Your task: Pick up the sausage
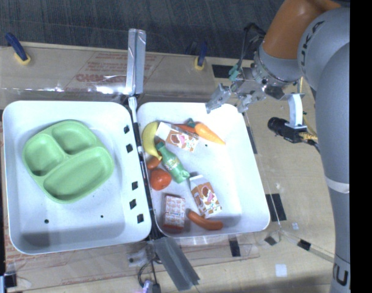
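The sausage, a reddish-brown link, lies near the front edge of the right bin, just below a small carton. My gripper hangs above the back right corner of that bin, far from the sausage. Its two fingers are spread apart with nothing between them.
The right bin also holds a carrot, a banana, a green bottle, a tomato and several small cartons. A green divided plate sits in the left bin. A metal divider stands between the bins.
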Available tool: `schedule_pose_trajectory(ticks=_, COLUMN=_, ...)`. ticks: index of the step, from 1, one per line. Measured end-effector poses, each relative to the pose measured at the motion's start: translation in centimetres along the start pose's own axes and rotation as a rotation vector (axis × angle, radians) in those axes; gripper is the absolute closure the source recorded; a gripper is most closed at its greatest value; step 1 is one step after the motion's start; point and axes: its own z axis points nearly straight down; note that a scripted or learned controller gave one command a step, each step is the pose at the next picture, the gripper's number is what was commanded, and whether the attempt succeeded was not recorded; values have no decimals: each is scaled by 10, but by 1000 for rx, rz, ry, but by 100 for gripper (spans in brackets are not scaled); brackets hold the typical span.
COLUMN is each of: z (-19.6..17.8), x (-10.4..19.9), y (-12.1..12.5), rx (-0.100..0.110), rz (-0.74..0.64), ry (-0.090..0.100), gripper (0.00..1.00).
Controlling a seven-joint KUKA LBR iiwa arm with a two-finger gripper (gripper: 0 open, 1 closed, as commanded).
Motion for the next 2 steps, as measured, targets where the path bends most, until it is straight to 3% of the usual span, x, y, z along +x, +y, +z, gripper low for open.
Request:
schedule_pose_trajectory(ticks=1, z=139, x=25, y=-76, rx=1, rz=105, ry=0, gripper=0)
schedule_pose_trajectory(ticks=2, z=165, x=25, y=-33, rx=-4, rz=-141, ry=-1, gripper=0)
